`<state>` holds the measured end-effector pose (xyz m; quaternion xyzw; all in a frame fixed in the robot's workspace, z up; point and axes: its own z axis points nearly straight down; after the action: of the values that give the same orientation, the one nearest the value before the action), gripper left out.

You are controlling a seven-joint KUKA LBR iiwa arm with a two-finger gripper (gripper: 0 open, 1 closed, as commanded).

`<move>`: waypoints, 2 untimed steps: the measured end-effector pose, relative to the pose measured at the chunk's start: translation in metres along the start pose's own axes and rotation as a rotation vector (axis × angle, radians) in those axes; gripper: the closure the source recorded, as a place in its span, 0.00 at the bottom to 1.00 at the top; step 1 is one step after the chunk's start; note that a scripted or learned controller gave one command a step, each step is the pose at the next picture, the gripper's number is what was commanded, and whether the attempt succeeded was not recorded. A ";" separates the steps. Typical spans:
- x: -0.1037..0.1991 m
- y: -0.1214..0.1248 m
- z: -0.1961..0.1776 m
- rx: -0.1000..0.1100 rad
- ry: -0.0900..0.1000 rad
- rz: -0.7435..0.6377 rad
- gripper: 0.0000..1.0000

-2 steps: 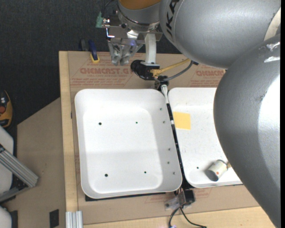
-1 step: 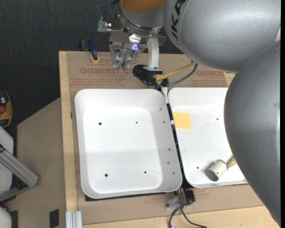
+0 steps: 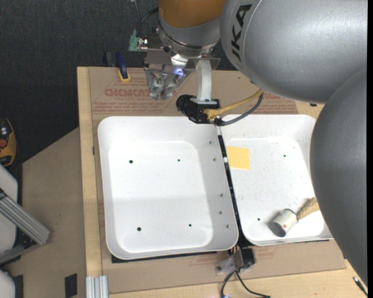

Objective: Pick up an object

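Camera view, looking down at a slant on a brown bench point(image 3: 93, 110) with red lettering along its far edge. Carries two shallow white bins side by side: left bin point(image 3: 157, 192) and right bin point(image 3: 274, 174), meeting along a dark seam.

Grey arm point(image 3: 291, 41) across the bench's far right corner and right edge, with an orange band point(image 3: 189, 11) above the wrist.

End effector point(image 3: 164, 86) over the far edge of the bench, just beyond the far rim of the left bin, pointing down at the bare board and apart from both bins. Cannot tell from this angle whether open or closed.

In the right bin, near its far left corner and just beside the seam, a flat yellow square point(image 3: 238, 158) lying on the bin floor. Near the front edge of the same bin, a small pale cylinder point(image 3: 284, 222) on its side, darker end face toward the front. Joined to it, a wooden handle point(image 3: 308, 208) running toward the bench's right edge, its far end hidden under the arm. Both well apart from the end effector.

At the far left corner of the bench, a small blue and yellow thing point(image 3: 122, 67), too small to name.
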<state>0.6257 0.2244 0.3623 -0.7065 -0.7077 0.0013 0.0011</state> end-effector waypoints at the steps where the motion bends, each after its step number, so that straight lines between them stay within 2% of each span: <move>1: -0.001 -0.013 0.031 0.003 -0.002 0.003 1.00; 2: 0.000 -0.016 0.012 -0.007 0.001 0.001 1.00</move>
<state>0.6100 0.2242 0.3500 -0.7069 -0.7073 -0.0016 -0.0007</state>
